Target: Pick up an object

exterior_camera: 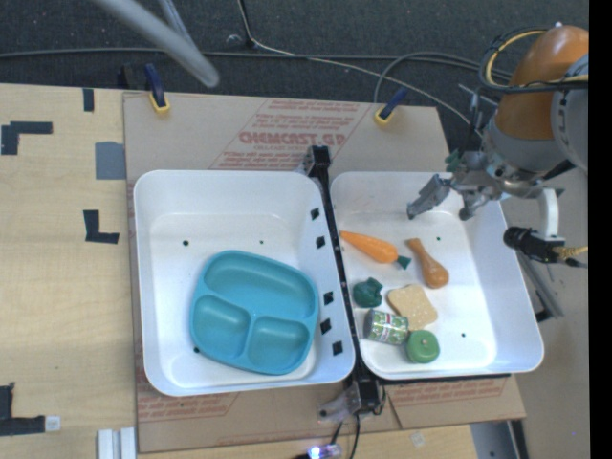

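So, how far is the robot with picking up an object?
Nothing looks done yet. The hand is open above the far edge of the right bin, with nothing between its fingers. The carrot, drumstick, bread, can and green pieces lie in that bin. Left to do: lower the hand, close it on one object and lift.

A blue divided tray [254, 312] lies in the left white bin [158, 208], toward its near side. Both bins sit on a brown cardboard sheet [277, 132] held by two blue-and-yellow clamps [155, 91] at its far edge, on a light wooden tabletop [57, 256] marked with black tape [96, 226].
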### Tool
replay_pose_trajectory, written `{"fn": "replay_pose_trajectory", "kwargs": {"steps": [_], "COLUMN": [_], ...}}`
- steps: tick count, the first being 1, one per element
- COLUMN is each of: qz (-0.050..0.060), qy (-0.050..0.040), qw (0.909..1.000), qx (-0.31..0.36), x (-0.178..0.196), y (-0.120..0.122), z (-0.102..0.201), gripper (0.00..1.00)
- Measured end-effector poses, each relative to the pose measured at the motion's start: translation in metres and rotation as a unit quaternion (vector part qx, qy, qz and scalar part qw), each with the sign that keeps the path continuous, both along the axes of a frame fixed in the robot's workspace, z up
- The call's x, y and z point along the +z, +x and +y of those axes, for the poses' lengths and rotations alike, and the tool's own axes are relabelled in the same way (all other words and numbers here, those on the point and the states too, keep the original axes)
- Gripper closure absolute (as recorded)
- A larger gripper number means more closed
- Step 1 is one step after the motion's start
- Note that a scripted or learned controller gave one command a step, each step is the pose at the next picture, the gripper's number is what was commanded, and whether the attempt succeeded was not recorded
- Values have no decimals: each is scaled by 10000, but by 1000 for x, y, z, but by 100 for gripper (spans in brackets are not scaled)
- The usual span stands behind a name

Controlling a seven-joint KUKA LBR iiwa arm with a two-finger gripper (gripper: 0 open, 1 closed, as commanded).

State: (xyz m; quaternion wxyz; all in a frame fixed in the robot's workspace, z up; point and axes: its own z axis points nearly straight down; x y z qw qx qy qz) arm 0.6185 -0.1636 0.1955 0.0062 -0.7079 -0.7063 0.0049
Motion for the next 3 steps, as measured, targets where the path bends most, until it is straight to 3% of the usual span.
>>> {"fn": "replay_pose_trajectory", "kwargs": {"steps": [1, 3], "qz": [-71, -51], "qy": [-11, -14], "qw": [10000, 10000], "qx": [17, 18], "x": [9, -82], "y": [3, -3], "z": [0, 8], "gripper": [0, 0]}}
